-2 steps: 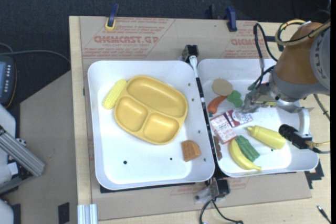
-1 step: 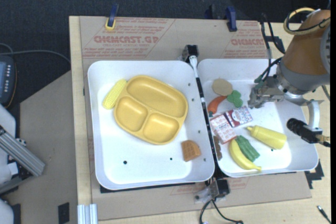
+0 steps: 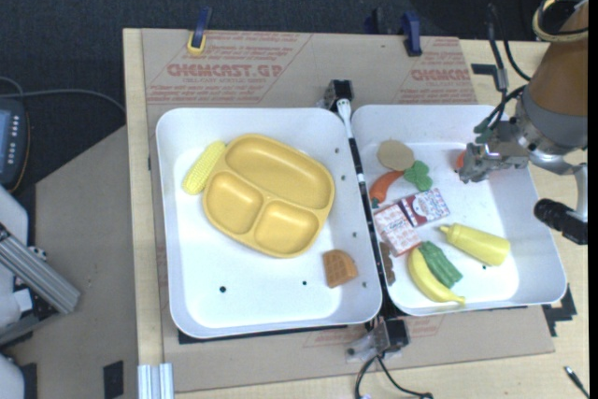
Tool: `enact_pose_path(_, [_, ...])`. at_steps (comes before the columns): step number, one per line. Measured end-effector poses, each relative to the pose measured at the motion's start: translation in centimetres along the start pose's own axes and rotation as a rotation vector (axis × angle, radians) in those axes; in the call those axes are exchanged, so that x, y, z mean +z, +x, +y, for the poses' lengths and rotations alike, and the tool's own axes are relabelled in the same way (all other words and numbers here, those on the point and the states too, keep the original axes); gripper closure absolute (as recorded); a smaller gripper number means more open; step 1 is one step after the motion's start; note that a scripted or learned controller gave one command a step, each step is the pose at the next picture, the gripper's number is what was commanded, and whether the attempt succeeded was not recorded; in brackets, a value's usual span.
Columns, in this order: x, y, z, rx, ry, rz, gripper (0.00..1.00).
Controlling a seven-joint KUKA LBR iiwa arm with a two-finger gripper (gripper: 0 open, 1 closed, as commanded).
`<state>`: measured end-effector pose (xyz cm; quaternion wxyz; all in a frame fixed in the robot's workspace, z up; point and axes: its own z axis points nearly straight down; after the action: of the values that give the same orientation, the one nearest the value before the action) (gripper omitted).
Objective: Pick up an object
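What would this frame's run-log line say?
task: pick up an object | tool: over right bin, upper right part | nearest item: small red piece | banana, mustard bottle: lying in bin | grasp: not confirmed

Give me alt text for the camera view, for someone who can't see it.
A grey robot arm's gripper hangs over the right white bin, which holds toy food including a yellow mustard bottle and yellow banana. The left white bin holds a yellow divided plate.

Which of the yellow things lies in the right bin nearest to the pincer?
The mustard bottle; the banana lies farther from the pincer.
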<state>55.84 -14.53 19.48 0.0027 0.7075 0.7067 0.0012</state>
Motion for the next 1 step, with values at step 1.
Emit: enact_pose_path(1, [-3.23,-0.03,0.13,-0.002,0.0,0.0,1.0])
